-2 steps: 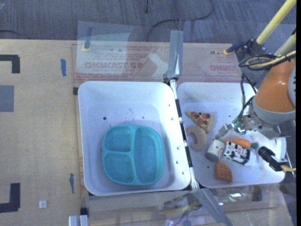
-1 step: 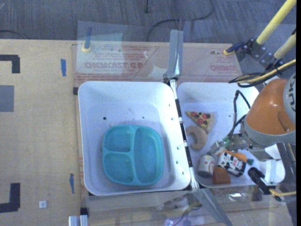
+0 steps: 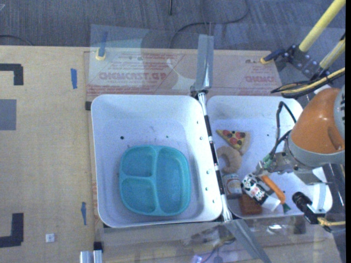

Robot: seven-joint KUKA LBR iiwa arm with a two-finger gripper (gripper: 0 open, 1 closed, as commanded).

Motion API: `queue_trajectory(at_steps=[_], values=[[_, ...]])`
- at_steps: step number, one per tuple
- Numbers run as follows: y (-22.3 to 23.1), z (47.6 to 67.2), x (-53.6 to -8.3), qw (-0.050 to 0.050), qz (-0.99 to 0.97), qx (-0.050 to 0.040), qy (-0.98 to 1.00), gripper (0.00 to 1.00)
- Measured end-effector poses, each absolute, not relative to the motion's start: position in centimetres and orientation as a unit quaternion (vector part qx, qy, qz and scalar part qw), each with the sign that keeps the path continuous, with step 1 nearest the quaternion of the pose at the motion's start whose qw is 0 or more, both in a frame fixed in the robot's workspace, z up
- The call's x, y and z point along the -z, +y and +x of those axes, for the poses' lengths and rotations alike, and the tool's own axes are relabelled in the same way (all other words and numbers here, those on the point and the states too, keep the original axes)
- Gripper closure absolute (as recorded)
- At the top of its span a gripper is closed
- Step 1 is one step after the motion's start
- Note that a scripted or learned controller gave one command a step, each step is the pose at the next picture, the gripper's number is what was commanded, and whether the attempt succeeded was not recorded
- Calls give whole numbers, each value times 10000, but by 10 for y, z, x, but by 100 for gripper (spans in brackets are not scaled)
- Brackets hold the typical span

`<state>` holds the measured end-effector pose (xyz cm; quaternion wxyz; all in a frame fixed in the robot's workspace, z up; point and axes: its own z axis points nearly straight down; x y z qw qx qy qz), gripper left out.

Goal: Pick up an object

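The right bin (image 3: 258, 111) holds several small things. A pizza-slice toy (image 3: 234, 138) lies near its left wall, with a tan curved piece (image 3: 229, 159) just below it. At the front lie a round grey piece (image 3: 233, 186), a black-and-white toy (image 3: 253, 188), an orange carrot-like stick (image 3: 273, 187) and a brown block (image 3: 250, 206). My gripper (image 3: 270, 167) reaches in from the right, under the orange wrist band (image 3: 315, 133). It hangs just above the orange stick and the black-and-white toy.
The left bin (image 3: 109, 119) holds a teal divided plate (image 3: 155, 179). A metal divider (image 3: 211, 152) separates the two bins. Cables and yellow bars (image 3: 323, 21) sit at the top right, beyond the bins. Wooden bench (image 3: 44, 147) extends to the left.
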<state>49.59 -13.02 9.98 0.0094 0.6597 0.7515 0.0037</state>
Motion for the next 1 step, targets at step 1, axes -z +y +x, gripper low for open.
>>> queue_trajectory(at_steps=[1], values=[[-57,545,-224,11,5880,-4,8089,100]])
